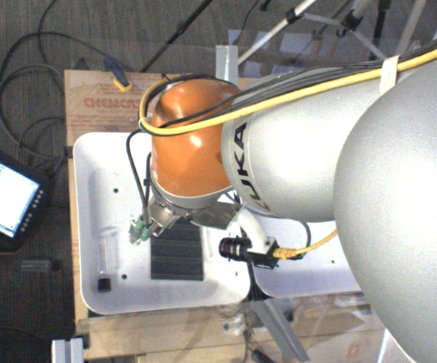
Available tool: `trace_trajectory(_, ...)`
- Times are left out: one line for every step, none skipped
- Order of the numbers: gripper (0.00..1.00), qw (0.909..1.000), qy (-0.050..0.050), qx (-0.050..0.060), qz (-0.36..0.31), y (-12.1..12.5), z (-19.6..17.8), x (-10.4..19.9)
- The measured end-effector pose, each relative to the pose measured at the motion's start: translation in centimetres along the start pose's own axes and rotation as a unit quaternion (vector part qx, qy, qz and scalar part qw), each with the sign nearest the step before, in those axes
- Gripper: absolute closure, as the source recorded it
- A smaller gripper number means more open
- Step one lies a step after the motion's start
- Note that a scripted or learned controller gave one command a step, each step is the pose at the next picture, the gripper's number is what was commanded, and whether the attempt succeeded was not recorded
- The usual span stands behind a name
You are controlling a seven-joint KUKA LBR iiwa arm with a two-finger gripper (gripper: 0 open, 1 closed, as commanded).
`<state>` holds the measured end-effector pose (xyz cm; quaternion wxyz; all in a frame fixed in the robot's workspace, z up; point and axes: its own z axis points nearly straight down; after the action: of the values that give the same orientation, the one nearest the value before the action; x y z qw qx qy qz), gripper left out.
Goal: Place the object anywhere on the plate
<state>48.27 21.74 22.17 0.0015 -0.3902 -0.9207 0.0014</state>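
Note:
My arm, with its orange band [192, 138], reaches over the left white bin [90, 165] and hides most of it. The gripper [177, 254] shows from above as a dark ribbed block, low over the bin's front middle. A clear tube-like object [110, 246] lies flat on the bin floor to the gripper's left, apart from it. A small black piece [103, 283] sits just in front of the tube. Something small and green [137, 231] shows at the wrist's left side, between the tube and the gripper.
The right bin [309, 278] is mostly under the arm. A black fitting with a yellow cable [247, 249] juts out right of the gripper. A handheld screen [5, 201] lies on the floor at the left. Cardboard [105, 100] lies behind the left bin.

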Motion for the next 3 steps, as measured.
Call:
trace_trajectory(1.00,0.9988,-0.001,-0.002,-0.049,-1.7,-7.4,-1.9)
trace_trajectory(1.00,0.9990,0.000,0.000,-0.044,-0.2,6.1,-0.2)
trace_trajectory(1.00,0.9916,-0.001,-0.001,-0.129,2.9,-1.1,-1.2)
